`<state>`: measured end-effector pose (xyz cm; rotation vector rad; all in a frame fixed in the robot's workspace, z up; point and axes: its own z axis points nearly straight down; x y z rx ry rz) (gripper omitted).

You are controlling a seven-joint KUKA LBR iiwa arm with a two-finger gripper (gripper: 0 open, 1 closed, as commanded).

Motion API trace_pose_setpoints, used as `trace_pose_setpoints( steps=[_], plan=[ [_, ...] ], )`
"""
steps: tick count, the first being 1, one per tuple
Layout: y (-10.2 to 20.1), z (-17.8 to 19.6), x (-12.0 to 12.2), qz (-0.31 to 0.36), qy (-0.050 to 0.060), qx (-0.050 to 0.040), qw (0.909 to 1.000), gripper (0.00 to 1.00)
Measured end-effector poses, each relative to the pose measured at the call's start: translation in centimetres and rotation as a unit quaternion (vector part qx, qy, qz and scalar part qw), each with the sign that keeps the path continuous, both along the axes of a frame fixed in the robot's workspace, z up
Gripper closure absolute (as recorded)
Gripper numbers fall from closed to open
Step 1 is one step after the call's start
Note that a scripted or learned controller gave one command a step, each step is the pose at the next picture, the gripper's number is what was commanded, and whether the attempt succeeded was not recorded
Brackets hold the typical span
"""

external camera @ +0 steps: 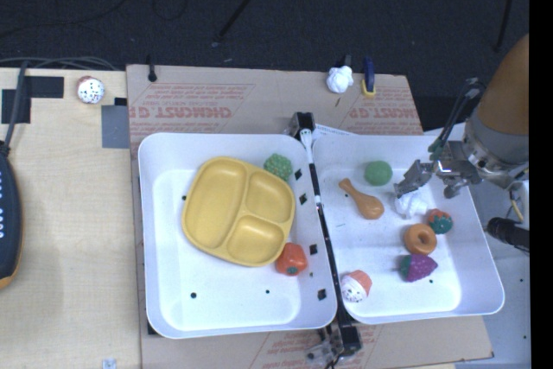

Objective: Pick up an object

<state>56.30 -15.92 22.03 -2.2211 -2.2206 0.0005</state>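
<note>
My gripper [429, 184] hangs over the right side of the right bin [471, 294], open, with nothing between its fingers. Just below it lies a small white object [413, 204]. Around that lie a green ball [378, 173], a tan drumstick [363, 199], a red and green piece [440, 222], an orange donut [420, 238], a purple fruit [417, 267] and a red-and-white mushroom [355, 284]. The left bin [164, 289] holds a yellow divided plate [239, 210], a green broccoli [278, 166] and a red pepper [292, 259].
The two bins meet at a central divider [313, 203]. Behind them on the cardboard sit a white lump [340, 79] and a blue-and-yellow item [369, 75]. A spotted ball [90, 90] rests on the bench at the far left.
</note>
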Motion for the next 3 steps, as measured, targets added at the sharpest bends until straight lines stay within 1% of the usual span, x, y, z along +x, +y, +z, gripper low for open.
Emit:
trace_pose_setpoints(
  steps=[1,2,3],
  plan=[
    [-0.8,-13.9,6.3,0.003,0.000,-0.0001,1.0000,0.00],
    [3.7,-13.3,8.2,0.002,0.000,0.0011,1.0000,0.00],
    [0.4,-13.2,8.1,-0.001,0.000,-0.0007,1.0000,0.00]
  ],
)
